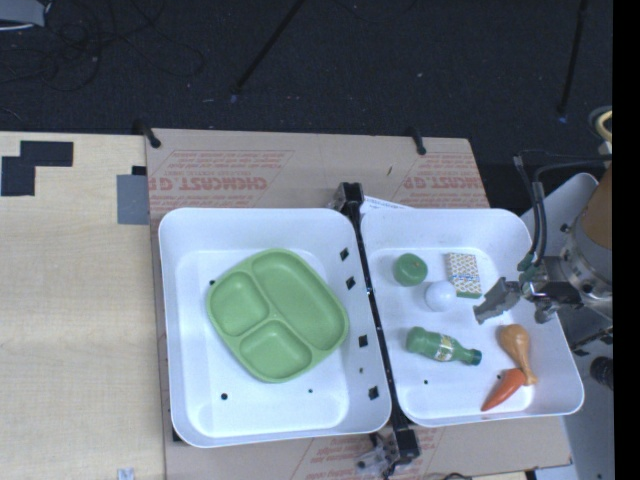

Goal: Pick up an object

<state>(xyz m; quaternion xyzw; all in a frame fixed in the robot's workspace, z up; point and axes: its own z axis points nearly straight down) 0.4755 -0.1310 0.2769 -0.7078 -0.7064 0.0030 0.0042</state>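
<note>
Reaching in over the right bin (545,268), the gripper (512,301) hangs above the bin's right part, and its two dark fingers stand spread apart with nothing between them.

Just under the gripper, a little toward the front edge of the bin, lies a tan pear-shaped toy (517,346), and touching its lower end is an orange carrot (503,390). These two are the nearest things to the tool. To the far side of the gripper, toward the divider, there are a small patterned block (463,273), a white ball (439,295) just beside it, and a green round piece (410,269). A green bottle (441,346) lies on its side further in, apart from the others.

I judge the tan toy to be the most likely object to take. It looks like light, hard, smooth plastic, so it may slip. The thick round body is better to close on than the narrow neck, and the fingers should go across its short width.

Beyond the divider, the left bin (180,268) holds a green divided plate (277,314).
</note>
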